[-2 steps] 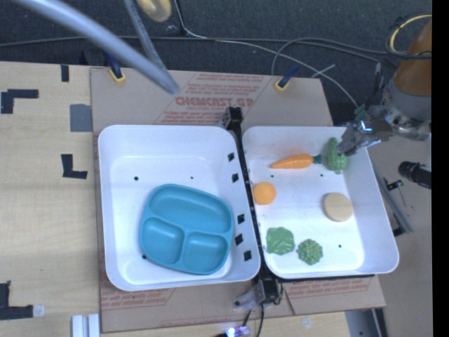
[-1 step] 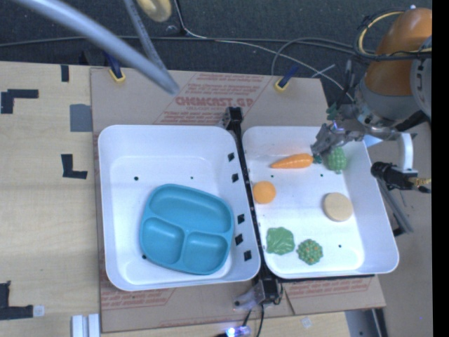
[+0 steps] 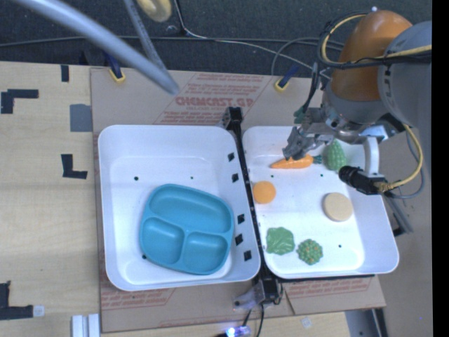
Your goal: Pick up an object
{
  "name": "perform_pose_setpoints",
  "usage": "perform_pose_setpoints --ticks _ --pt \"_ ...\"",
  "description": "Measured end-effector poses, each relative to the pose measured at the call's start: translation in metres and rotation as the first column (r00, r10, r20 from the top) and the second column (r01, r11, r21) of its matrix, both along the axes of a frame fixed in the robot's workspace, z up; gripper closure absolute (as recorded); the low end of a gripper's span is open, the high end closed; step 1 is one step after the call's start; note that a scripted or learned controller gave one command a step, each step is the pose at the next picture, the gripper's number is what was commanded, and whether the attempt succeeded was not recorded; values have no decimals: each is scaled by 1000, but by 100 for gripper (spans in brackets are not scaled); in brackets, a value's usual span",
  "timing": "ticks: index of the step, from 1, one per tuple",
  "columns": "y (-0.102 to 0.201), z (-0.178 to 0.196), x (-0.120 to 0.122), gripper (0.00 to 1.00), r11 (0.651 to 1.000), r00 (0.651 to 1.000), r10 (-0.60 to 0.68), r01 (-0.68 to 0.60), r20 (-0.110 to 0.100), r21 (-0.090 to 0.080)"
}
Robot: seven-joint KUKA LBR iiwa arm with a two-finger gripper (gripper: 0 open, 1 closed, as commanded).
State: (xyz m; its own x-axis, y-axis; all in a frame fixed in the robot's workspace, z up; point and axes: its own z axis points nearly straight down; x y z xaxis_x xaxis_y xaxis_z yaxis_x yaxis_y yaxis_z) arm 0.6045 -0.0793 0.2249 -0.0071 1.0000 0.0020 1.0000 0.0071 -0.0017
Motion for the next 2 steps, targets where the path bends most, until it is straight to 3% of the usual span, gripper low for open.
perform_pose_setpoints --ticks 2 --pt "109 -19 -7 100 1000 1000 0 0 -1 0"
